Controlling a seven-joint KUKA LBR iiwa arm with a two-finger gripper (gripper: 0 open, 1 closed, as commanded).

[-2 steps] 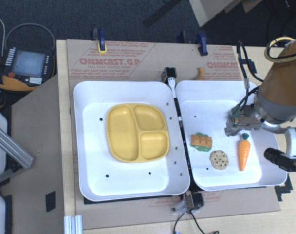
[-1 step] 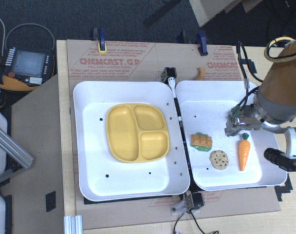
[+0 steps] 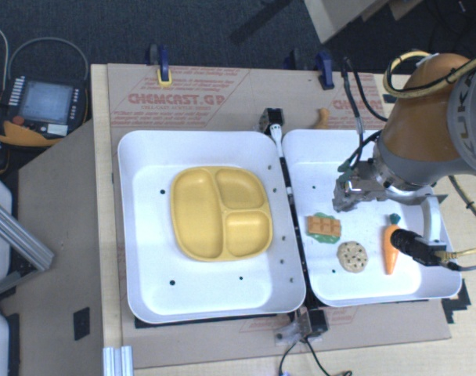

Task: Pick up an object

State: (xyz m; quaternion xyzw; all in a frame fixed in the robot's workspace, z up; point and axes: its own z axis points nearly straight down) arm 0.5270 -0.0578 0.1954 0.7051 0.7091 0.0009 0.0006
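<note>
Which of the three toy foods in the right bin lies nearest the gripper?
The brown waffle piece does: it lies just below the gripper. The round cookie sits further down, and the orange carrot lies off to the right.

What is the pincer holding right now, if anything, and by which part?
Nothing shows in the pincer. It hangs above the right bin, apart from the waffle piece, cookie and carrot.

1. Dark blue carpet floor [image 3: 183,14] surrounds the table [image 3: 214,84].
2. Brown board tabletop, red lettering, two blue clamps [image 3: 164,59] at its far edge.
3. Handheld screen pendant [image 3: 41,104] lies left on the floor.
</note>
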